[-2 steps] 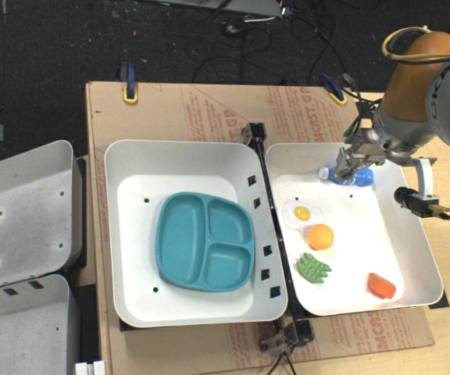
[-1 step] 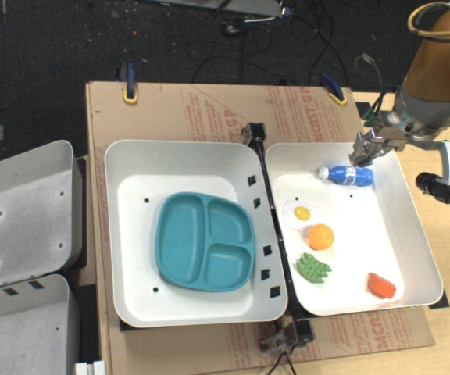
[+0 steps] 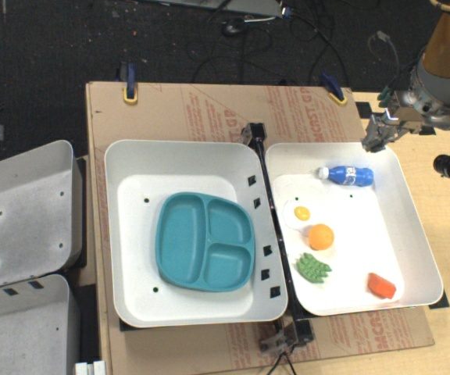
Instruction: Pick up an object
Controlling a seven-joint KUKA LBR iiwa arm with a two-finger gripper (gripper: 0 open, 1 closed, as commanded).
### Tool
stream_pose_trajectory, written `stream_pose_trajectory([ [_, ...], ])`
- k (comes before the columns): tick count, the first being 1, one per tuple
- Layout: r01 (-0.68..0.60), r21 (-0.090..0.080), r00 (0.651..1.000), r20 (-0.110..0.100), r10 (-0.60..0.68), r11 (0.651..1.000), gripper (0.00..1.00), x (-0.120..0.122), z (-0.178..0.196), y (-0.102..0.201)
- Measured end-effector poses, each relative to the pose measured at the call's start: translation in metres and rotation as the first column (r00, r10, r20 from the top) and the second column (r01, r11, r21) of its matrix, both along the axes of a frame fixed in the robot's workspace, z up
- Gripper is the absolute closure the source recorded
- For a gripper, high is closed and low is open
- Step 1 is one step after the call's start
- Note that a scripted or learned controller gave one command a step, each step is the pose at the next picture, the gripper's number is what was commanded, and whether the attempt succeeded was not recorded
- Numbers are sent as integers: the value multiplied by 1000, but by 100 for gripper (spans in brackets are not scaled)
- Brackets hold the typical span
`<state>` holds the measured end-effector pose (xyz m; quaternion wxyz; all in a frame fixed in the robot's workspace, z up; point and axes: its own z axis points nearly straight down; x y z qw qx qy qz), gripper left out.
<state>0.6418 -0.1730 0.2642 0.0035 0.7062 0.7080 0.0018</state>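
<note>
The right bin [image 3: 412, 233] has lots of open floor in its middle and far right. The blue bottle [image 3: 348, 176], orange ball [image 3: 320, 236], green toy [image 3: 312, 268] and red piece [image 3: 381, 286] sit apart, with gaps between them.

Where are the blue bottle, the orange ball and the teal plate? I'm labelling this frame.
blue bottle [image 3: 350, 176], camera view, middle of its body.
orange ball [image 3: 320, 236], camera view, its top face.
teal plate [image 3: 180, 241], camera view, floor of its large left compartment.

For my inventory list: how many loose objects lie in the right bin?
5: blue bottle at the far side, yellow piece and orange ball mid-left, green item near-left, red item near-right.
</note>
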Motion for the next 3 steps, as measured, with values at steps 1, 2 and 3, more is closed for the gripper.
stream_pose_trajectory([
  [1,-5,4,1000,-8,5,1000,100,3,-10,63],
  [2,-4,3,1000,-8,4,1000,100,-2,-10,108],
  [3,-5,3,1000,-5,5,1000,100,5,-7,165],
])
